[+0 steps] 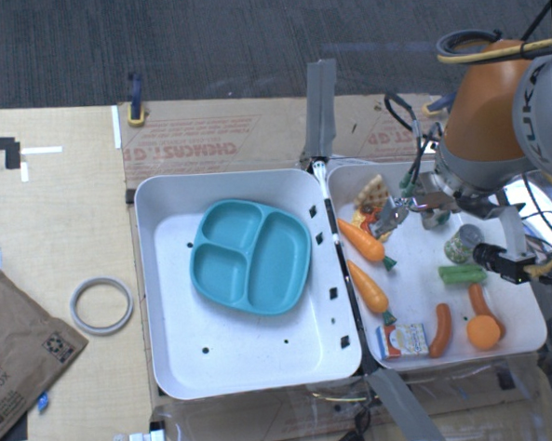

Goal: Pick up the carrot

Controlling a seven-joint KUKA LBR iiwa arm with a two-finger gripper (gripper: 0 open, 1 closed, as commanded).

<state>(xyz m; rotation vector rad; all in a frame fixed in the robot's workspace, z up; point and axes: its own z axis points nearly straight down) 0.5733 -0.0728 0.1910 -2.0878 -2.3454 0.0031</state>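
Nothing is lifted yet — the gripper (388, 219) hangs just above the upper carrot (362, 240); its grip I cannot tell.

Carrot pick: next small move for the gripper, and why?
Probably lower a little and shift toward the upper carrot. The gripper sits just right of its top end in the right bin, with nothing visibly between the fingers. A second carrot lies below.

A divided plate (251, 257) lay in the left bin (159, 297); two carrots (361, 240) lay along the right bin's (530, 334) left side.
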